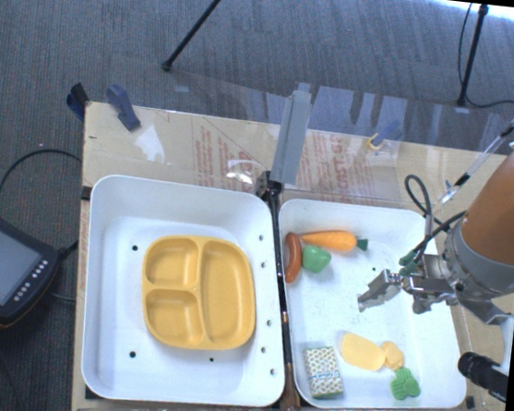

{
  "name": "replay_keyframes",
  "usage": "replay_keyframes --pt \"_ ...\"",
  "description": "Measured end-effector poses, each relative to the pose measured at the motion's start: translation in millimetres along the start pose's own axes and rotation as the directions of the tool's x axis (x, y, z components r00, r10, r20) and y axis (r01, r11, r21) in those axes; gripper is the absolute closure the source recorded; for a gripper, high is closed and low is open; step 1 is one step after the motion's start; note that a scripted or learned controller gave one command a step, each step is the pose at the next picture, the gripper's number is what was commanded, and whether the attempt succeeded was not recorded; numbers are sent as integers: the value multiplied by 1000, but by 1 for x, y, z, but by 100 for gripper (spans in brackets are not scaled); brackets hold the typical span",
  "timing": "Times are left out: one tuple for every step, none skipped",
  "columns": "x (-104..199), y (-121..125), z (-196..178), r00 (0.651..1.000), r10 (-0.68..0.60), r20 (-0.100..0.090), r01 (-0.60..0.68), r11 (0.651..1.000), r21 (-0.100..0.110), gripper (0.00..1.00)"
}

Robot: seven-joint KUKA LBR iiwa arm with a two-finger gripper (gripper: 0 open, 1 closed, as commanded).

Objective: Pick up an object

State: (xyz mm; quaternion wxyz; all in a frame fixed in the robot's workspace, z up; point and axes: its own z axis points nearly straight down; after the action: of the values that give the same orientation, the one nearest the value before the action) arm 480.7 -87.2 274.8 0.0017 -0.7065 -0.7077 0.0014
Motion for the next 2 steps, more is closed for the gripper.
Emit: replay_keyframes --pt "-28 11 85 999 53 -2 -53 999 9 0" --pt "-46 -5 189 997 71 -2 -71 997 1 0"
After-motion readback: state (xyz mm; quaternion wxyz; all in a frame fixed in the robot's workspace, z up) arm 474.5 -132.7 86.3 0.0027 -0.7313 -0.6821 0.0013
